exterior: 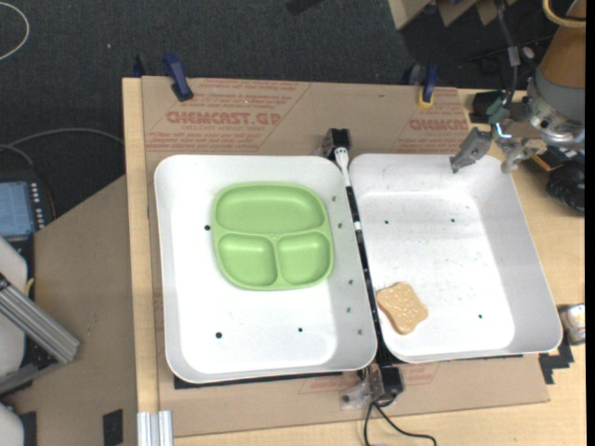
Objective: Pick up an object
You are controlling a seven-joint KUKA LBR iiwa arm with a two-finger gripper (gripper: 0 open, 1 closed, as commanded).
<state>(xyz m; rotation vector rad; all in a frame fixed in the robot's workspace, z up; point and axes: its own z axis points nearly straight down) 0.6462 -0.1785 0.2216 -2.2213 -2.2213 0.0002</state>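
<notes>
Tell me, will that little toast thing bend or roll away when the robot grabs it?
The toast looks like a flat moulded toy slice, so it is probably stiff and light. Lying flat in the right bin, it should slide, not roll. Its low, thin shape may make it hard for the gripper to pinch.

A brown board [279,110] (red lettering along its upper part) fills the frame's middle, bearing two white bins side by side: left bin [186,333], right bin [502,249].

Green tray [272,235], cracker [402,307], two bins [186,323]
</notes>
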